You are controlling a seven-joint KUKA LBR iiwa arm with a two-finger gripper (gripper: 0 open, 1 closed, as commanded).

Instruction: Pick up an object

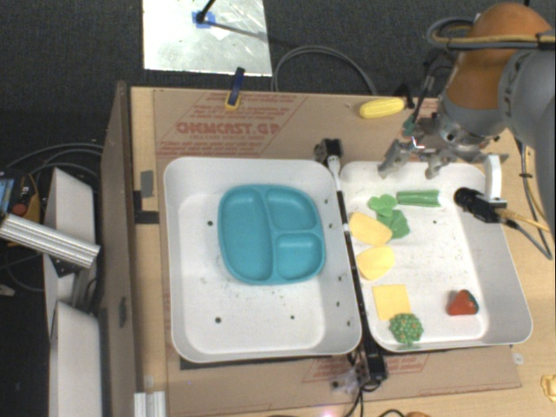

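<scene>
Objects in right bin, gripper above its far edge

Objects lie loose in the right bin [512, 315]; none sits between the gripper's fingers. Taking the right bin as landmark: a green bean [418, 198] lies near its far edge, with a green leafy piece [388, 214] just beside it toward the bin's left side. Two yellow pieces [372, 246] sit along the left wall, one touching the other. A yellow square [392, 301] lies nearer the front, and a broccoli floret [406, 327] sits at the front edge, just beside the square. A strawberry [463, 303] lies toward the front right, well apart from the rest.

Gripper [415, 156] hangs over the bin's far edge, fingers spread apart, nothing held. Arm [495, 68] stands behind the bin's far right corner.

Left of the right bin, the left bin [195, 324] holds a blue divided plate [270, 234]. Beyond the right bin's far edge, a yellow banana-like item [381, 107] rests on the cardboard [226, 129].
</scene>
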